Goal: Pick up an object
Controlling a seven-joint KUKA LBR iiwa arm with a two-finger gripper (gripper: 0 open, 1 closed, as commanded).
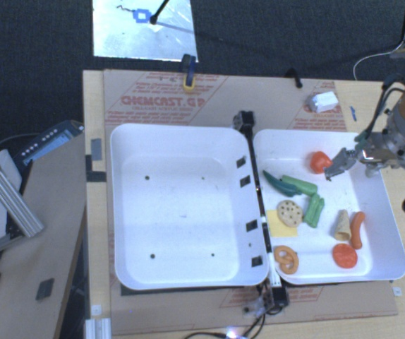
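Bright even light, soft focus, faint shadows

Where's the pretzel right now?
The pretzel lies in the right bin, at its near left corner, just below the yellow slice and the cookie.

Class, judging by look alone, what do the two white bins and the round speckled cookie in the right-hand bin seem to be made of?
The two white bins: probably moulded plastic, with a smooth, slightly glossy finish, rounded corners and soft sheen along the rims.
The round speckled cookie: likely toy plastic or foam rather than real food; its tan face looks flat and matte with evenly dark spots. The view is too coarse to be sure.
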